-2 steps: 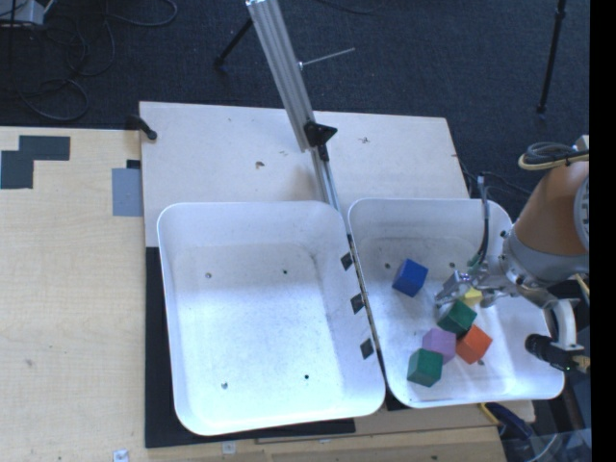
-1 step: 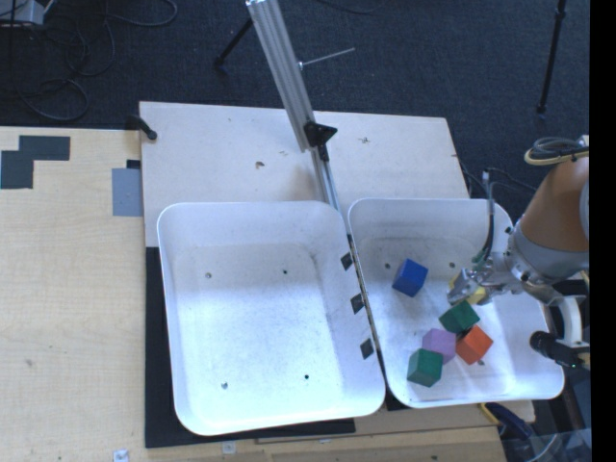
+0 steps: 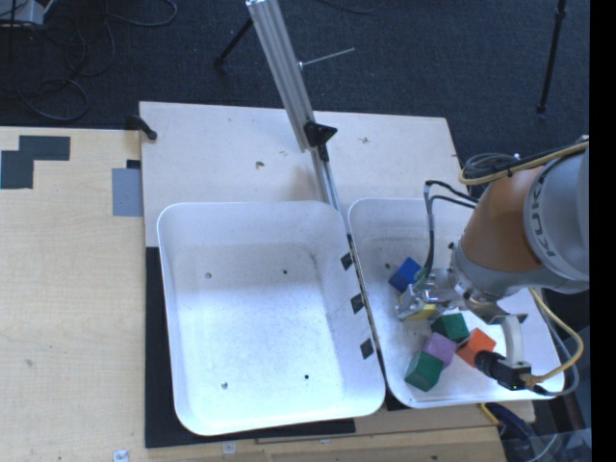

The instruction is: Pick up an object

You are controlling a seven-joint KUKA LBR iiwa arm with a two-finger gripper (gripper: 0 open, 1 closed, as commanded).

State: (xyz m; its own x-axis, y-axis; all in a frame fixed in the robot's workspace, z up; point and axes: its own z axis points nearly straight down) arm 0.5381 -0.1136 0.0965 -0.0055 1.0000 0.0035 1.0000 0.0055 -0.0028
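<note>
- Blocks sit heaped in the right bin [image 3: 371, 221], toward its 5 o'clock corner: a blue block [image 3: 404, 274] at 12 o'clock of the heap, a yellow piece [image 3: 418, 308] under it, then a dark green block [image 3: 449, 327], a purple block [image 3: 439, 346], an orange block [image 3: 475, 345] and a green block [image 3: 422, 371].
- Blue block is tilted, one corner pointing to 12 o'clock — it lies just beside the gripper.
- Green block at 6 o'clock of the heap touches the purple one above it; its long axis runs roughly from 1 to 7 o'clock.
- Arm [image 3: 525, 234] comes in from 3 o'clock, its orange band bent down over the bin, wrist dipping toward 8 o'clock.
- Gripper [image 3: 423, 295] is low among the blocks, between the blue block and the yellow piece — I cannot tell from this spot how its claw stands.
- Left bin [image 3: 252, 318] lies at 9 o'clock of the right one, their rims touching.
</note>
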